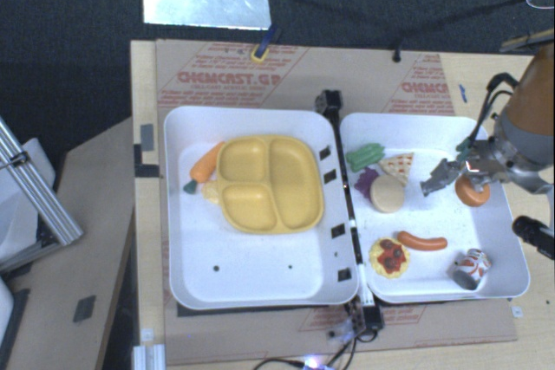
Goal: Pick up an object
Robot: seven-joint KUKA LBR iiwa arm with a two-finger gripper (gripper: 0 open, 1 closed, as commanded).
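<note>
My gripper (447,176) hovers over the right bin (503,282), at its three o'clock side, jaws spread wide and holding nothing. Just beside my fingers, toward three o'clock, sits an orange round fruit (473,192). A cream bun (388,195) lies toward nine o'clock, a hot dog sausage (422,242) toward six. Risk, I judge: closing here could nudge the fruit and roll it against the wall.

Yellow divided plate (264,184) in left bin (186,273), toy carrot (205,162) touching its left edge, gripper (440,177) well right of plate, above right bin (507,282), beside orange fruit (474,193).
</note>
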